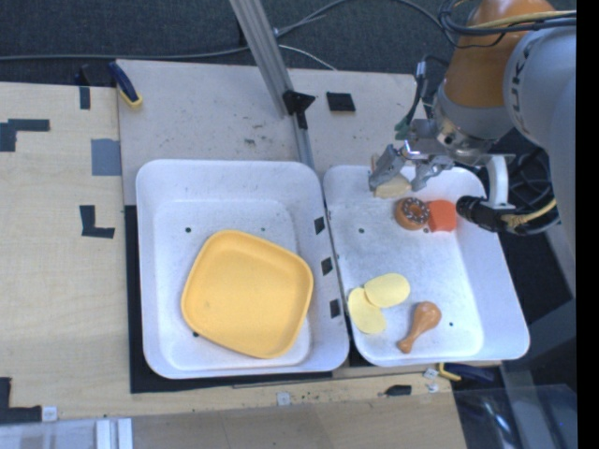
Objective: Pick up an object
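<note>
Gripping a pale wedge-shaped piece (391, 187), metal gripper (404, 170) clenched on it, above glossy white bin (487, 330)

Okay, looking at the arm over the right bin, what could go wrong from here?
The end effector sits at the right bin's far edge over a pale piece; a descent might strike the rim. The donut and orange block touch, so closing there could nudge both.

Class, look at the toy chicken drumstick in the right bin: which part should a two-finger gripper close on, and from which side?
Probably the thin shank of the drumstick, from above. It lies flat and apart from the yellow chips, and the shank is narrower than its rounded end, so fingers fit across it.
</note>
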